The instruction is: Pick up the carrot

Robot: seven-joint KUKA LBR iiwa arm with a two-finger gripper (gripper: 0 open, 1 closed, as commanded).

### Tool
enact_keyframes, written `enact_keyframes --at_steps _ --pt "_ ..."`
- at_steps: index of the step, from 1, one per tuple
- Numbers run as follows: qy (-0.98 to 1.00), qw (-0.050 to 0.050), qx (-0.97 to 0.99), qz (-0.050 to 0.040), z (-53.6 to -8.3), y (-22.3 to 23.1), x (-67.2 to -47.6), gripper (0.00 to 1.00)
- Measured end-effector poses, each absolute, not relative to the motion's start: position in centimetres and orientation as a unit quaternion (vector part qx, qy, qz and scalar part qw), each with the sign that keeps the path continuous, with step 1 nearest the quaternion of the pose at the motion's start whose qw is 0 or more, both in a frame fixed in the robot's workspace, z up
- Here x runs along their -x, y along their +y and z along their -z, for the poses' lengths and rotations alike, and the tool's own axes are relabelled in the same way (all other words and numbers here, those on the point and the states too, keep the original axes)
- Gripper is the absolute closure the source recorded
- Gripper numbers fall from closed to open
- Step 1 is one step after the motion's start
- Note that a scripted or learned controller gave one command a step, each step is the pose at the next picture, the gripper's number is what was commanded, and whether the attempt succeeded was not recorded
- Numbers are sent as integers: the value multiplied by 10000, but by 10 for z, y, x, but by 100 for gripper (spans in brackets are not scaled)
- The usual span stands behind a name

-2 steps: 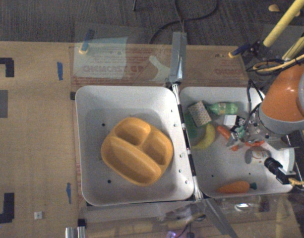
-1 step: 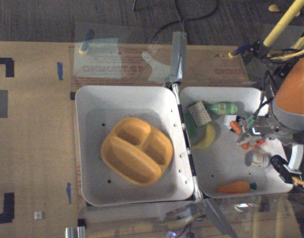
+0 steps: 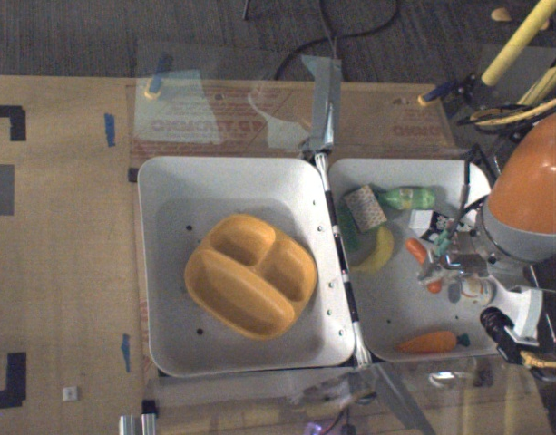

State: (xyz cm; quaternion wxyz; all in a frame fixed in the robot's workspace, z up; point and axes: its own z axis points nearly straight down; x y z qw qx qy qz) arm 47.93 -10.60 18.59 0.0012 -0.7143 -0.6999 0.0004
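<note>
The carrot [image 3: 432, 341], orange with a green tip at its right end, lies flat near the front edge of the right bin [image 3: 395, 306]. My gripper [image 3: 453, 266] hangs over the right side of that bin, above and behind the carrot and well apart from it. Two small red-orange pieces [image 3: 416, 249] lie just left of the gripper. Nothing is visibly held.
The left bin [image 3: 169, 207] holds an orange divided plate [image 3: 250, 275]. At the back of the right bin are a green bottle [image 3: 406, 198], a grey patterned block [image 3: 364, 207] and a yellow-green item [image 3: 375, 248]. The arm's orange band [image 3: 530, 188] looms at right.
</note>
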Motion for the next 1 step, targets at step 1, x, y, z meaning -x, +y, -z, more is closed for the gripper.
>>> enact_keyframes --at_steps 1 --pt "-8620 4 5069 3 -185 -56 -480 100"
